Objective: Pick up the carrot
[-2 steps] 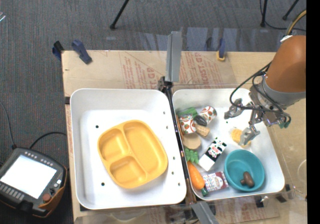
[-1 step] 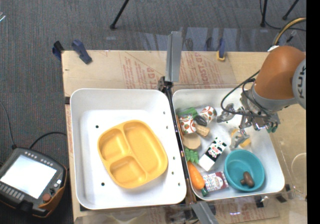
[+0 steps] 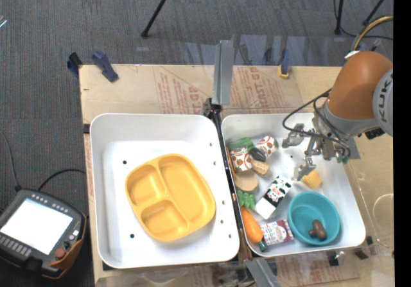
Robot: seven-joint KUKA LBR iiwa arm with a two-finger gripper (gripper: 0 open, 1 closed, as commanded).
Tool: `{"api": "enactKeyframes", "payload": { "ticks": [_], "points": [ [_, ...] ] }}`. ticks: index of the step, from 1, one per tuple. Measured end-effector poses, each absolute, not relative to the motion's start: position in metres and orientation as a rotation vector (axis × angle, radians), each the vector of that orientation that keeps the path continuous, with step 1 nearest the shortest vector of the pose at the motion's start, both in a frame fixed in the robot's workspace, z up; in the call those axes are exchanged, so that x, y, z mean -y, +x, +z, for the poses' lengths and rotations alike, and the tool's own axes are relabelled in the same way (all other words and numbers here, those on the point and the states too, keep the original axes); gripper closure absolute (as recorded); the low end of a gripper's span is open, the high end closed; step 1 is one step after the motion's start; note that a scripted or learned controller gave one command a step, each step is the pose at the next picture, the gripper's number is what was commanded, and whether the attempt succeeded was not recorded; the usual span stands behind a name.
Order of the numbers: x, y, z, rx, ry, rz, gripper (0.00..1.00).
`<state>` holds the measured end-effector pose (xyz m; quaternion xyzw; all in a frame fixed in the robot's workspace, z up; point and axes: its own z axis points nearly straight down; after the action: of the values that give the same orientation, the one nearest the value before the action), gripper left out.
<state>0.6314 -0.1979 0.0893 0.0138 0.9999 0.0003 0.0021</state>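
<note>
camera view | arm (image 3: 359, 90) reaches in from right | hand (image 3: 307, 165) low over right bin (image 3: 357, 215), finger state unclear

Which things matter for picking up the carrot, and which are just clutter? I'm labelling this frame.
Belongs to the job:
carrot
gripper

Just lying about:
yellow divided plate
teal bowl
cheese wedge
milk carton
strawberry carton
</note>
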Motion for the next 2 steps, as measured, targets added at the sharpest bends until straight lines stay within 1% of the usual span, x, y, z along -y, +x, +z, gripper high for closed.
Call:
{"api": "enactKeyframes", "payload": {
  "ticks": [1,2],
  "points": [
    [0.138,0.62,0.24,-3.122,0.117,-0.001,0.0],
    [0.186,0.609,0.144,-3.142,0.242,0.004,0.0]
  ]
}}
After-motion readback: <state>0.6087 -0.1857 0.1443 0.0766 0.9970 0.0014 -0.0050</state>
